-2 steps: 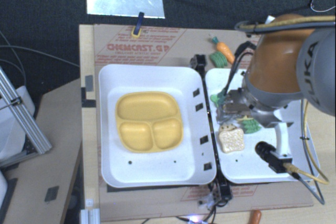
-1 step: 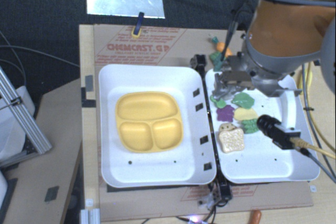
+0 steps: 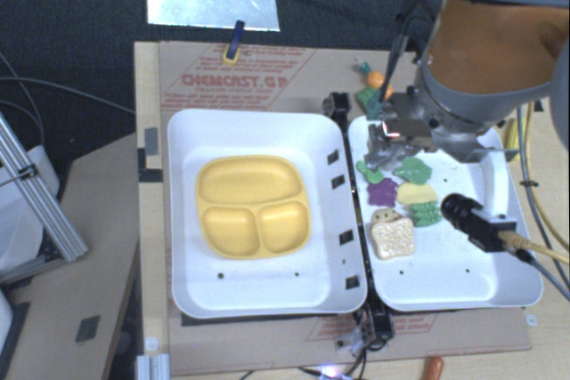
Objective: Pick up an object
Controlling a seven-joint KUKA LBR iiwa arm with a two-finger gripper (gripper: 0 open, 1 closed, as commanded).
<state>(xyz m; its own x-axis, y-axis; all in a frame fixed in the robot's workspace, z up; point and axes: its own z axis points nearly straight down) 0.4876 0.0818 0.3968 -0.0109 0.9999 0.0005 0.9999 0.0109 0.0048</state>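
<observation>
My gripper [image 3: 383,157] hangs low over the back left part of the right bin [image 3: 463,280], just above a cluster of small toy foods. Right under and beside it lie a green leafy piece [image 3: 411,169], a purple piece [image 3: 382,190], a pale yellow piece [image 3: 416,193] and a darker green piece [image 3: 426,214]. A beige cracker-like block [image 3: 393,237] lies nearer the front. Whether anything sits between the fingers is hidden by the wrist.
The left bin [image 3: 183,191] holds a yellow three-part divided plate [image 3: 254,205]. A green and orange toy [image 3: 371,93] lies behind the right bin's rim. The big orange-banded arm covers the right bin's back right.
</observation>
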